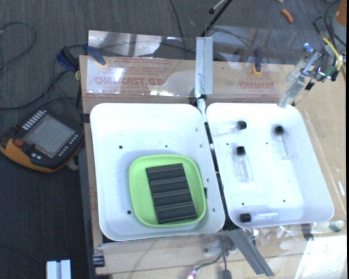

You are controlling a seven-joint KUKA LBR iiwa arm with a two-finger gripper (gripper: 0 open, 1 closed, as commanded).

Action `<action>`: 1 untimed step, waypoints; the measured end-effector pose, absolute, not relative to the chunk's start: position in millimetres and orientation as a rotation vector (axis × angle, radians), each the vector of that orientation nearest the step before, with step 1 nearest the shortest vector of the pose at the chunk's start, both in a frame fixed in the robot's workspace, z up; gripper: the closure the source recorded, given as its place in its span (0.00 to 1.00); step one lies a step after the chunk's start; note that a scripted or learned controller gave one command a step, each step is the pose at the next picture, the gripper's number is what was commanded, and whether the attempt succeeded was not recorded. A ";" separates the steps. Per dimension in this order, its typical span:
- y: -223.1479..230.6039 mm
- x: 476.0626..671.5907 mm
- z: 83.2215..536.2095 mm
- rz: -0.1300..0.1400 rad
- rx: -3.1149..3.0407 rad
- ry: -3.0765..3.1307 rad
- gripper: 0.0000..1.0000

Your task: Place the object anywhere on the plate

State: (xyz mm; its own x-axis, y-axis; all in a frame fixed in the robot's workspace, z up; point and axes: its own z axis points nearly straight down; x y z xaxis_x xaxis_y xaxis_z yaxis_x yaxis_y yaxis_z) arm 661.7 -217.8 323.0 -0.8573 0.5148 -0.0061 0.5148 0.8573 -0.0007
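Block [171, 193] on plate [138, 173], left bin.
Hand [286, 102] at 1 o'clock above right bin's rim; grip state unclear.

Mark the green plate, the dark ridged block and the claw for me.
green plate [137, 173]: camera view, bare left rim.
dark ridged block [171, 193]: camera view, middle of its top face.
claw [286, 101]: camera view, tip at the right bin's far edge.
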 end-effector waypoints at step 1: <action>-220.7 661.3 294.2 0.002 0.873 3.014 0.00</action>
